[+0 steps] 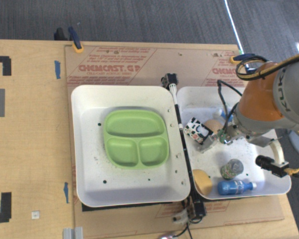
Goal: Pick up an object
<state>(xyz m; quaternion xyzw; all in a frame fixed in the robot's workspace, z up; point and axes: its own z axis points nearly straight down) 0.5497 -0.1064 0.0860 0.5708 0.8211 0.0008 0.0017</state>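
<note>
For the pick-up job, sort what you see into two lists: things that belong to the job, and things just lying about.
Belongs to the job:
hand
black-and-white toy
grey can
blue bottle
tan round piece

Just lying about:
green divided tray
left bin
cardboard sheet

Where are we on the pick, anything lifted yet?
Done: the arm has reached into the right bin, and the gripper sits low beside the black-and-white spotted toy. In hand: nothing visibly between its fingers. Left: grasp and lift. The blue bottle, grey round object and tan piece lie untouched; the green tray sits in the left bin.
</note>
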